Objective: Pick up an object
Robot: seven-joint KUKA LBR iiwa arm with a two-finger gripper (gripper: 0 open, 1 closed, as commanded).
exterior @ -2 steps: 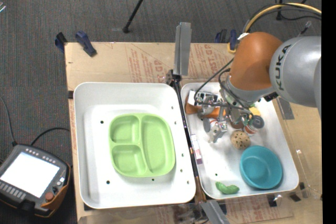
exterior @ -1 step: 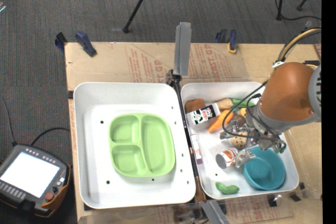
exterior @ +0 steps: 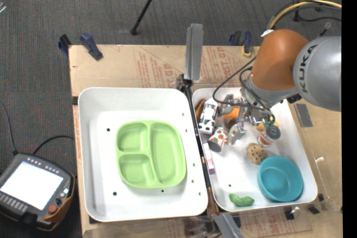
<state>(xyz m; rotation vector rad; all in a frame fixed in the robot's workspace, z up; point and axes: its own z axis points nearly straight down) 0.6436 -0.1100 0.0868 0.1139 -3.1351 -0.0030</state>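
The arm (exterior: 295, 67) reaches in from the right and bends down over the far part of the right bin (exterior: 308, 160), its orange band sitting above the wrist. The claw (exterior: 245, 120) hangs low over a cluster of small objects near the middle of that bin's far half. Whether it is apart, together or clamped on anything cannot be told from this view, because the metal parts blend with the clutter beneath.

Just left of the claw, a small white-and-black boxy object (exterior: 208, 116) stands near the bin's left wall. Below it and to the claw's lower left lies a small carton with red and white print (exterior: 218, 139), close to the claw's tip. An orange piece (exterior: 232, 112) shows right under the wrist. To the claw's right sits a little cup-like object with a dark top (exterior: 270, 134), and just below that a tan speckled cookie-like object (exterior: 256, 153) lies apart from the claw.

Nearer the camera, a teal bowl (exterior: 280, 178) rests in the bin's near right corner, and a green object (exterior: 241, 199) lies at the near edge, both well apart from the claw.

The left bin (exterior: 95, 120) holds a light green divided plate (exterior: 150, 154). Both bins rest on the desk (exterior: 134, 67).
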